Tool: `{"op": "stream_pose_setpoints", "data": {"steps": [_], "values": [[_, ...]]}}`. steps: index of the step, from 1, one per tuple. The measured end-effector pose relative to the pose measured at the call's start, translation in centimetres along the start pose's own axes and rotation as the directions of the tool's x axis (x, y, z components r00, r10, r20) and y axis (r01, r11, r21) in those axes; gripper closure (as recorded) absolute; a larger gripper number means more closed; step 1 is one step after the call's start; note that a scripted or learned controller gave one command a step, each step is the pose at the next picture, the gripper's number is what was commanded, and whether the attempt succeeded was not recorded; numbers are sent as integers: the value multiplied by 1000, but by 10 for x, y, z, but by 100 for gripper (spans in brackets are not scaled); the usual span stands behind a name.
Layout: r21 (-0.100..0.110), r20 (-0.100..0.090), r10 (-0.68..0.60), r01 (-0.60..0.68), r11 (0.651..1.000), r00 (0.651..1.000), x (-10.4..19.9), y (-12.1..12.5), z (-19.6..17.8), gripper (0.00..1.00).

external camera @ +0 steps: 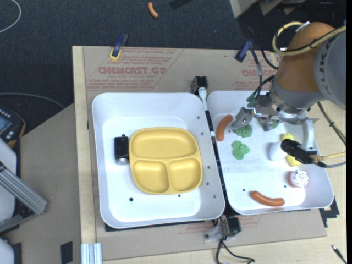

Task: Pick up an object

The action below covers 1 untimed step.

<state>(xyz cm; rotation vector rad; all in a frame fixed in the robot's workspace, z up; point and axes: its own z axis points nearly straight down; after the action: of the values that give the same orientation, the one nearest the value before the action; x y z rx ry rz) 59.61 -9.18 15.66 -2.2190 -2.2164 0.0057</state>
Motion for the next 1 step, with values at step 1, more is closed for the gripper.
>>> {"op": "stream_pose_setpoints", "data": {"steps": [1], "values": [[-1,0,0,0,1000,1000,-10,2,54,0]]}}
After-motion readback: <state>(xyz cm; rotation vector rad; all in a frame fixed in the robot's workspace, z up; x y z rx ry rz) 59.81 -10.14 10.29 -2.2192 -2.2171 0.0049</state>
